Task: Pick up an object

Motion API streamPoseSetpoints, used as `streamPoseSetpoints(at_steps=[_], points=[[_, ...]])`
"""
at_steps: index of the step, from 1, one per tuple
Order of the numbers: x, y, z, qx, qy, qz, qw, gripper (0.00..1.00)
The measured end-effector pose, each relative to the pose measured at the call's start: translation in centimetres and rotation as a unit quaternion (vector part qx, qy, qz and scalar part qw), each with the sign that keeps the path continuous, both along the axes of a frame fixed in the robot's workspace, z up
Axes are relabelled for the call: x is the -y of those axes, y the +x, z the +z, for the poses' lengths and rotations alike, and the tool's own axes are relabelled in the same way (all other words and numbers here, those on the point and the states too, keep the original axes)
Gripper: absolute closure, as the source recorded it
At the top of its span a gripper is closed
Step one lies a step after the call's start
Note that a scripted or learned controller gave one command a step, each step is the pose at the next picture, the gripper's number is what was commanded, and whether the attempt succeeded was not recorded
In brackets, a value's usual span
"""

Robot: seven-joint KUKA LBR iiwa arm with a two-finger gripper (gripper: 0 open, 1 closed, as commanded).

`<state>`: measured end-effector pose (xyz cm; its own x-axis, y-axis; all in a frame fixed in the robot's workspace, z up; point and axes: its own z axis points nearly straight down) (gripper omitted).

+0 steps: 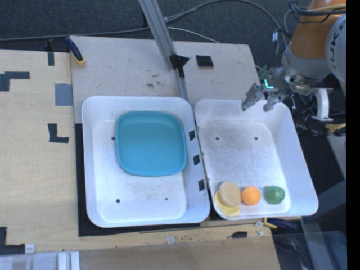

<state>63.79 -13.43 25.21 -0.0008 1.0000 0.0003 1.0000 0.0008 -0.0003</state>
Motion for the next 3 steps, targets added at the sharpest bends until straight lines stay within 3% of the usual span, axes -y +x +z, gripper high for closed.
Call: streamPoseSetpoints(at_steps=[1,3], points=[[0.0,0.0,0.0,0.0,0.0,0.0,1.0,0.0],[0.5,0.8,-10.2,-0.003,0.0002,0.0,1.0,0.0]])
